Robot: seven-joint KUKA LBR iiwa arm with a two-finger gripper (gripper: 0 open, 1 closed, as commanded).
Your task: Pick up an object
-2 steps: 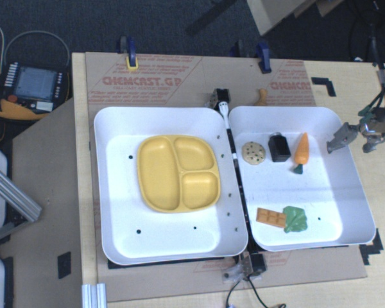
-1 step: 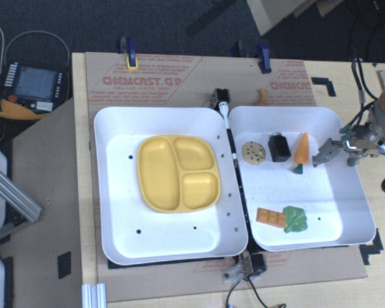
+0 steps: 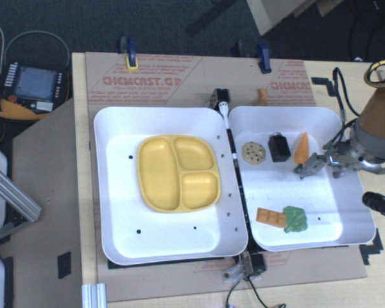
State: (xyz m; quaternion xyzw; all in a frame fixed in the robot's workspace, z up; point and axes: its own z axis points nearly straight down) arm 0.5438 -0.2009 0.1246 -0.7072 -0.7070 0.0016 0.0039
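This is a robotics lab. A bench (image 3: 179, 76) topped with brown board printed "CHEMCAST" is held by blue clamps (image 3: 129, 51) far to the left of the gripper (image 3: 313, 164). Two white bins (image 3: 115, 172) sit screwed down, cables (image 3: 244, 287) trail below the fingers, and a teach pendant (image 3: 33, 85) lies on dark carpet well off to their left.

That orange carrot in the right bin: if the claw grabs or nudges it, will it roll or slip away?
The carrot looks like a smooth, hard plastic toy, so it is probably stiff and light. Its tapered, rounded shape may let it roll in a curve or squirt out of a pinch. It lies loose on the right bin's slick white floor, so a nudge would likely slide it.
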